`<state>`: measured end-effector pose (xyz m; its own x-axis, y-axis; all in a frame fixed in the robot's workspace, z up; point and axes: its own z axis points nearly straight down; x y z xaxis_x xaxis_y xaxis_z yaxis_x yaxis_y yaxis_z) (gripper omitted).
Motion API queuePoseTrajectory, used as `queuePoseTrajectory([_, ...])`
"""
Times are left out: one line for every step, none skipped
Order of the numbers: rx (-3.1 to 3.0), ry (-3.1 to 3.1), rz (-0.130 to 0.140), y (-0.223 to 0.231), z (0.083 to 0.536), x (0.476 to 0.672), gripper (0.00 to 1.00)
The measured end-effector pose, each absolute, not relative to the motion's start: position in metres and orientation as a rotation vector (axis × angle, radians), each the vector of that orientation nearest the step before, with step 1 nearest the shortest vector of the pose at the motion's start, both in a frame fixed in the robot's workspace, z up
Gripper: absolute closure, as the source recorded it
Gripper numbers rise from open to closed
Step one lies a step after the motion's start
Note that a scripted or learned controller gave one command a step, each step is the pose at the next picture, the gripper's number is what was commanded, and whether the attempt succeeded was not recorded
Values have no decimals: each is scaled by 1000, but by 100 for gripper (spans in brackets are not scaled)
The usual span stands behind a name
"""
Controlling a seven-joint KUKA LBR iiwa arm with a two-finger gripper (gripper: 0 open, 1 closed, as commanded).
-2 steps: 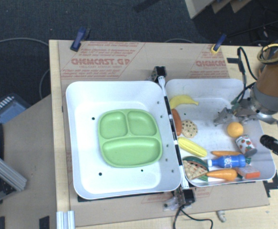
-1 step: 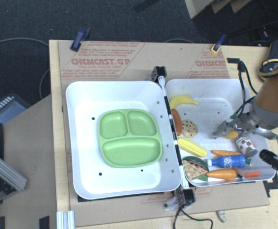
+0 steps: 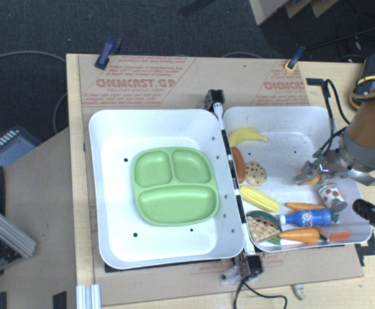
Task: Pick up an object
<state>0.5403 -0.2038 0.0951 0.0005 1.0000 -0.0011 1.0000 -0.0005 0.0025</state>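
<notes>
The counter (image 3: 174, 76) is a pale wooden board covered with brown protective paper printed in red "CHEMCAST GP", repeated partly at its right end. Blue clamps (image 3: 105, 53) grip its far edge, and dark carpet with cables surrounds it. The left bin (image 3: 110, 172) holds a green divided plate (image 3: 174, 185). The right bin (image 3: 283, 118) holds toy food: a banana (image 3: 247, 136), cookie (image 3: 255, 171), corn (image 3: 259, 199), carrots (image 3: 298, 235), a blue bottle (image 3: 308, 219) and a small can (image 3: 331, 196). The hand (image 3: 310, 172) is low over the right bin's right side; whether it grips anything, I cannot tell.
</notes>
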Motion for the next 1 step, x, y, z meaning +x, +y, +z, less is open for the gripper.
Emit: queuePoseTrajectory([2219,2223,2,-127,173,545,100])
